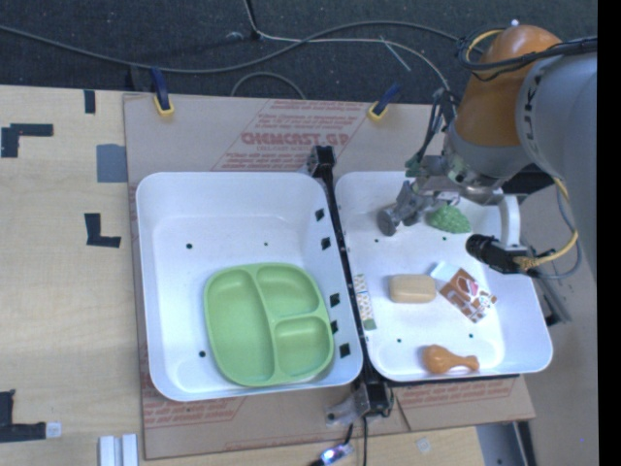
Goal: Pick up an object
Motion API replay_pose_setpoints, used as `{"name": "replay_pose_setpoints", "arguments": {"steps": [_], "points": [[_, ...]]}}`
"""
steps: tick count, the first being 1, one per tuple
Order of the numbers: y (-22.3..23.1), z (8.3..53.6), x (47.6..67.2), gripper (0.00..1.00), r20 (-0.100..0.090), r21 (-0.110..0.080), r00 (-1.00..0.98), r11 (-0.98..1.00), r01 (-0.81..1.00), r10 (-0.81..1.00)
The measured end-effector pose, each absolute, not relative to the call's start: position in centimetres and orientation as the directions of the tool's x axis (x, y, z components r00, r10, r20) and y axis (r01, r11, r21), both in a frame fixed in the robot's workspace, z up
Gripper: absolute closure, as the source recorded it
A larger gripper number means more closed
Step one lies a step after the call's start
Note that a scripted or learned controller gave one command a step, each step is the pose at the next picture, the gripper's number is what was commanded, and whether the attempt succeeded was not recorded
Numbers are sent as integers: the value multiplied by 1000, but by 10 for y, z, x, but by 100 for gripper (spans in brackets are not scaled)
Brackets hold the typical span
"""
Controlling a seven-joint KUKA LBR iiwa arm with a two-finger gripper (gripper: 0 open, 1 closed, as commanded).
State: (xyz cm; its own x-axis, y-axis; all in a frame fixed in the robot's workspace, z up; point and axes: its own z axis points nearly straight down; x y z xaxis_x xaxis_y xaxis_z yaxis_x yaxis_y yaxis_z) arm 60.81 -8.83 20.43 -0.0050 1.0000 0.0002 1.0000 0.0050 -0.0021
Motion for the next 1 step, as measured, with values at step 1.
{"name": "replay_pose_setpoints", "arguments": {"steps": [1], "points": [[-45,206,616,100,1,-1,-6,6,1000,1000]]}}
